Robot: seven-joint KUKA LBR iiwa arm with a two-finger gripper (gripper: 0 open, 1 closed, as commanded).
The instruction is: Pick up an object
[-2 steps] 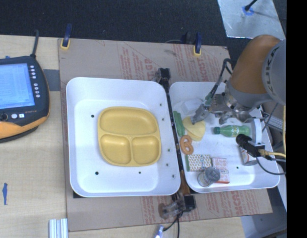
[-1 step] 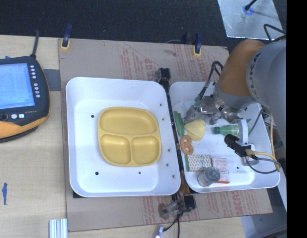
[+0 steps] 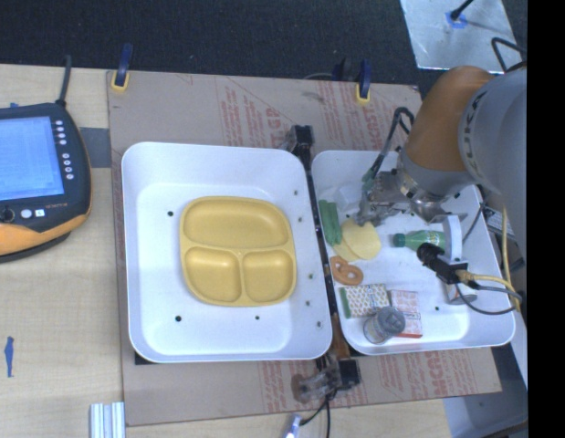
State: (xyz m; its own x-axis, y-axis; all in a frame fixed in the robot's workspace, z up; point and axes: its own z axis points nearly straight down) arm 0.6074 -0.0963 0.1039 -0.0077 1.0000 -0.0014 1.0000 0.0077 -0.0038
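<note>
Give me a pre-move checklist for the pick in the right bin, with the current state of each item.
1. Gripper over the right bin: ok, it sits above the bin's upper part.
2. Target nearby: ok, a pale yellow piece lies just below the gripper, with a green strip to its left.
3. Object between the fingers: cannot tell, the wrist hides them.
4. Neighbours apart from the target: not ok, the orange ring and green bottle lie close by.
5. Left bin undisturbed: ok, the yellow divided tray rests flat in it.
6. Cable away from the bin contents: cannot tell.
</note>
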